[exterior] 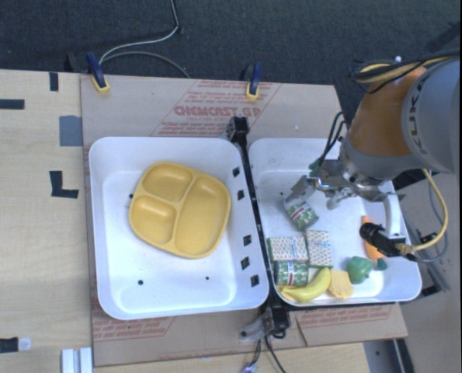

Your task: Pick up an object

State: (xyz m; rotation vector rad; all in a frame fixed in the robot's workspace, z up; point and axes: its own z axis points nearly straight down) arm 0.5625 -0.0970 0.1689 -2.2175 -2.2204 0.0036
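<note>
**Inspector:** Contents first, nearest edge of the worktop (29,208) outward. Right bin (405,290): a banana (310,286) lies along the front wall, a yellow piece (340,284) just beside it, a green toy vegetable (359,268) to its right. Behind these, a small can with a red and green label (291,272), then two patterned cartons (300,248) side by side. An orange item (373,238) sits near the right wall. Left bin (106,231): one yellow divided plate (179,208), tilted slightly, nothing on it.

**Assistant:** And the arm?

**Inspector:** End effector (319,190) is over the middle of the right bin, fingers spread fairly wide, one to each side. A small green and white packet (300,214) lies just in front of and below the left finger. I see nothing between the fingers; it carries nothing.

**Assistant:** Which step, in your judgement?

**Inspector:** Approach. The packet looks the likeliest target, being closest to the fingers and apart from the cluster at the front. No grasp is made.

**Assistant:** What does the next move require?

**Inspector:** Shift toward the front of the bin until the fingers straddle the packet, descend, then close. The packet lies at a slant, so the wrist may need turning to take it across its narrow side. Risk: a soft packet can slide or flatten instead of seating, and the cartons stand near enough to be nudged.

**Assistant:** Farther back?

**Inspector:** Cardboard sheet (215,107) under both bins, held by two clamps (252,80) at the far edge.
</note>
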